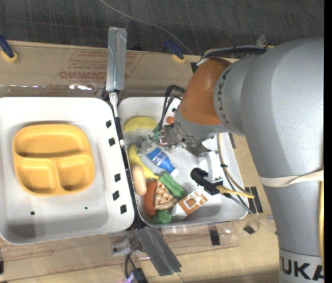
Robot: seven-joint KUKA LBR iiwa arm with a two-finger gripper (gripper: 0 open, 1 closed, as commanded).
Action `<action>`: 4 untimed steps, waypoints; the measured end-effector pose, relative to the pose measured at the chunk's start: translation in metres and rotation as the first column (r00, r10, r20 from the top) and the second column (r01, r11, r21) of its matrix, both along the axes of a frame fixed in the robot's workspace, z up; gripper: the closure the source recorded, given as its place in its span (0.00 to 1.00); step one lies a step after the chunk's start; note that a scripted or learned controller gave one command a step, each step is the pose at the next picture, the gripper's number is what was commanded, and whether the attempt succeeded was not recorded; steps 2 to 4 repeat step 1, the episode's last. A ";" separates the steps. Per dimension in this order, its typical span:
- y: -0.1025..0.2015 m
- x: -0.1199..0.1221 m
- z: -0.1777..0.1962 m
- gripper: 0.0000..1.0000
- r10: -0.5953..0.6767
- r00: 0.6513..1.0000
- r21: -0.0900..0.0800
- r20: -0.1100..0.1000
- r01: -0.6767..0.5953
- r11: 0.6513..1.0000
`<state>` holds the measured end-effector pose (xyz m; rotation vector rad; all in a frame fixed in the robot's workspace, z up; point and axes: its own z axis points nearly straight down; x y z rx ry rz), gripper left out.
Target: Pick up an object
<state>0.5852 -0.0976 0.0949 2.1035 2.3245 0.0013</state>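
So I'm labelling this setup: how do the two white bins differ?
The left bin holds one thing, a yellow three-compartment tray lying flat; the right bin holds a jumble of small toy foods, among them a banana and a pizza slice. The arm reaches down over the right bin, not over the left bin. Both are shallow, white and sit side by side.

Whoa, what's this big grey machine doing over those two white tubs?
It's a robot arm trying to pick up an object. It is reaching down into the right bin, which holds a jumble of toy food: a yellow banana, a pizza slice and other pieces. Its end effector sits low near the banana, with nothing visibly lifted yet. The left bin holds a yellow divided tray.
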 end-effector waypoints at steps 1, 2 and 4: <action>0.001 0.000 0.008 1.00 0.005 1.000 0.002 -0.004 -0.005 1.000; 0.001 0.000 0.008 1.00 0.005 1.000 0.002 -0.004 -0.005 1.000; 0.001 0.000 0.008 1.00 0.005 1.000 0.002 -0.004 -0.005 1.000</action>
